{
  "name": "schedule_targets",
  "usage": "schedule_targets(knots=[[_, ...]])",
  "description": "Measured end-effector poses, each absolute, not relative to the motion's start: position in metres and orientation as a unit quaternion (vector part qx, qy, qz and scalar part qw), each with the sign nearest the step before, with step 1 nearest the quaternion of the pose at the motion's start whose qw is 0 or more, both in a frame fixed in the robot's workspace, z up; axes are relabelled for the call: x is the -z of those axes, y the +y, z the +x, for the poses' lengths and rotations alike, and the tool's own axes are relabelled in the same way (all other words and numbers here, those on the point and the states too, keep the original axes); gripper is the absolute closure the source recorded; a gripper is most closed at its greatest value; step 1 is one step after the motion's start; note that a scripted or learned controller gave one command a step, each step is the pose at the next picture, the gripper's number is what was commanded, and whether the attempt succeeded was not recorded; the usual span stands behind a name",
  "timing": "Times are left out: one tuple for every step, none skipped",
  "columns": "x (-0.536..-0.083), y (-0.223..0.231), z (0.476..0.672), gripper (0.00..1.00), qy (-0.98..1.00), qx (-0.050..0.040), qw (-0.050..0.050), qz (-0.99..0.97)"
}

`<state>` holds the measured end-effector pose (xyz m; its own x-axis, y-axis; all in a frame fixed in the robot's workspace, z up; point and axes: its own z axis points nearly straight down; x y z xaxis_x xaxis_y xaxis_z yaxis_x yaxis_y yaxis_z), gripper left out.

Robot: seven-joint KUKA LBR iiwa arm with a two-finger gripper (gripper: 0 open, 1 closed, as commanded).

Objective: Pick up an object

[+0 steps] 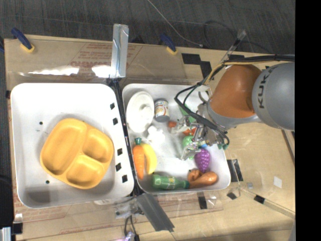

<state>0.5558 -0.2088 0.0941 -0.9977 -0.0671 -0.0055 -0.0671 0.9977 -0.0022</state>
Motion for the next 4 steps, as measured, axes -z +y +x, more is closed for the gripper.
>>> schedule_targets(knots=[[-0.094, -0.21, 0.556, 0.0, 1.0, 0.0005, 0.003, 0.001], [-0.094, -0.203, 0.564, 0.0, 1.0, 0.0007, 0.004, 0.025], [-0.105, -0.203, 0.566, 1.0, 1.0, 0.0016, 0.007, 0.023], [-0.207, -0.21, 0.531, 1.0, 0.992, 0.0012, 0.004, 0.123]])
